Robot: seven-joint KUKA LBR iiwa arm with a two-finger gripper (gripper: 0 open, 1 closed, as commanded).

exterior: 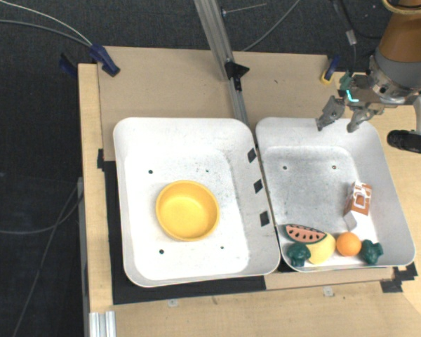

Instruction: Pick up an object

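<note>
My gripper (342,120) hangs over the far rim of the right bin (316,188), its two fingers spread open with nothing between them. Well below it, near the bin's right side, stands a small orange and white carton (359,199). Along the near edge lie a watermelon slice (307,233), a yellow lemon (322,248), an orange (348,244) and two dark green broccoli pieces (299,253) (370,251).
The left bin (137,188) holds a yellow bowl (187,210). A slanted metal pole (217,41) runs down to the gap between the bins. Blue clamps (105,60) sit at the bench's far corners.
</note>
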